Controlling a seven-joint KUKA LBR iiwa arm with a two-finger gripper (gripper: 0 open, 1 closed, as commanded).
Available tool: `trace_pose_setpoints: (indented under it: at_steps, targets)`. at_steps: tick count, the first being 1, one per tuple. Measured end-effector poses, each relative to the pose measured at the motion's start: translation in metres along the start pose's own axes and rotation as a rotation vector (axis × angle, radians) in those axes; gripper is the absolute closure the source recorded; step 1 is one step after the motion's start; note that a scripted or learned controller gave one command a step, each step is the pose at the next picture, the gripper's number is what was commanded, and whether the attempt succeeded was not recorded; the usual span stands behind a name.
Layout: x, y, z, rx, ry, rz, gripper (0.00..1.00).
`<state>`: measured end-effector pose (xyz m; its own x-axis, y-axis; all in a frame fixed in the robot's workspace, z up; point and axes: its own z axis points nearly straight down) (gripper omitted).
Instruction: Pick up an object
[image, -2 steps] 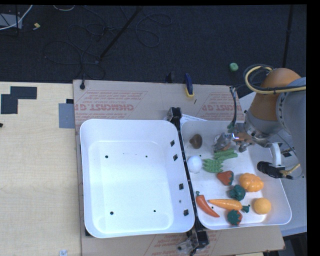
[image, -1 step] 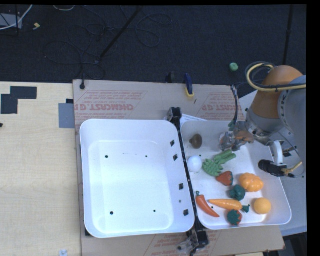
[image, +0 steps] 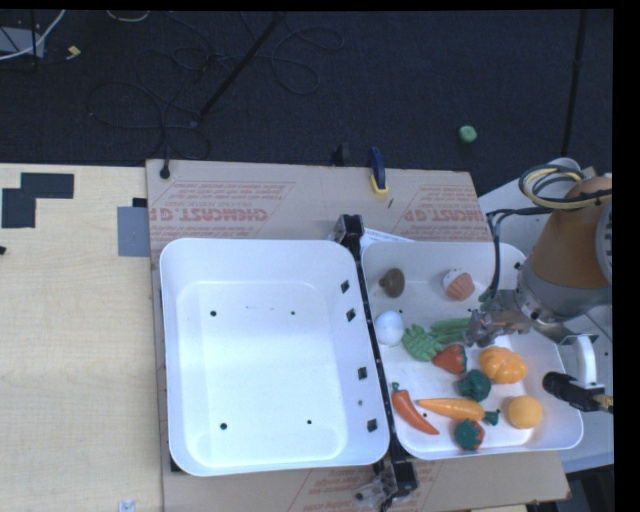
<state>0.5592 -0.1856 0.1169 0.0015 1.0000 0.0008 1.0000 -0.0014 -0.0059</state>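
Toys are crowding the right bin (image: 440, 255) at the frame's lower right, where the tool (image: 487, 325) is hovering just above and right of the red strawberry (image: 450, 357), its grip state being something I cannot tell.

Arm: reaches in from the right edge of the camera view, bulky grey body with the orange band (image: 567, 250) uppermost.
Wrist: angles down and to the left, below the orange section.
Gripper (image: 487, 328): low, at the left end of the arm, pointing down.
Finger state: cannot be made out; too small and dark.
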Motion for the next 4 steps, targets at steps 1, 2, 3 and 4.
trace_pose_setpoints:
  at_steps: [1,2,3,4]
  targets:
    - [-0.003,-0.065,0.03,-0.004,0.002,0.0,1.0]
    - [-0.03,-0.014,-0.02,-0.01,-0.003,-0.002,1.0]
    - [-0.028,-0.041,0.004,-0.007,-0.001,-0.002,1.0]
    - [-0.027,0.009,0.03,-0.006,-0.001,-0.003,1.0]
